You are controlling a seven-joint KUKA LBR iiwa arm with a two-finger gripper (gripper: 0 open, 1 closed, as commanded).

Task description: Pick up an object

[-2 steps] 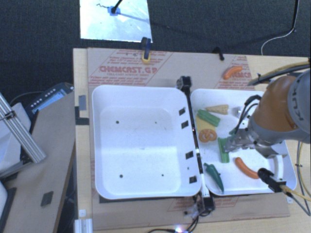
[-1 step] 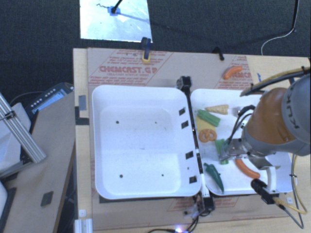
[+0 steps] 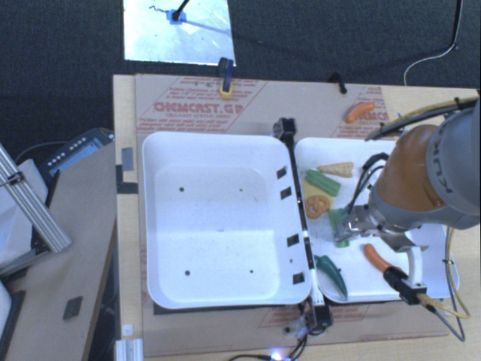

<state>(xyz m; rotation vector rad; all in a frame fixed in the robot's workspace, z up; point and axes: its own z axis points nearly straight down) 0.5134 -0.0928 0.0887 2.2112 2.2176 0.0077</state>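
- Camera view: the gripper (image 3: 344,228) is reaching down into the right bin (image 3: 391,292), over a green piece (image 3: 340,224).
- I cannot tell its state.
- Nothing is looking lifted; the pickup is not yet done.
- An orange piece (image 3: 374,256) is lying nearby.
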